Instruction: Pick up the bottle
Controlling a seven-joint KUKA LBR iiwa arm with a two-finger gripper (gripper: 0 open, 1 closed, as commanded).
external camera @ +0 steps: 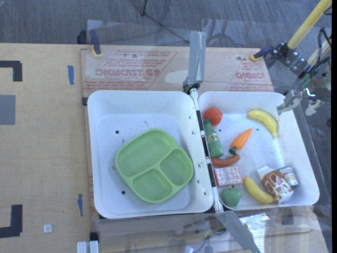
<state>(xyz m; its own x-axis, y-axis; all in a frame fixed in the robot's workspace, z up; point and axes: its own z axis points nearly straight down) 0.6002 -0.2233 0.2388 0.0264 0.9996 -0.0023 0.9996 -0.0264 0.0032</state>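
The bottle (214, 142) is green with a printed label. It lies lengthwise against the left wall of the right bin (307, 157), just below a red tomato (212, 115). An orange carrot (240, 139) and a red sausage (225, 161) lie close to its right and lower end. My gripper (301, 98) hovers over the right bin's upper right rim, far to the right of the bottle and beyond a yellow banana (265, 120). It is small and partly cut off at the view's edge.
The left bin (102, 115) holds a green divided plate (154, 166). The right bin also holds a small red-and-white box (228, 176), a green pepper-like toy (230, 195), a second banana (257, 191) and a brown-and-white packet (278, 182). A yellow pole (310, 17) slants at the top right.
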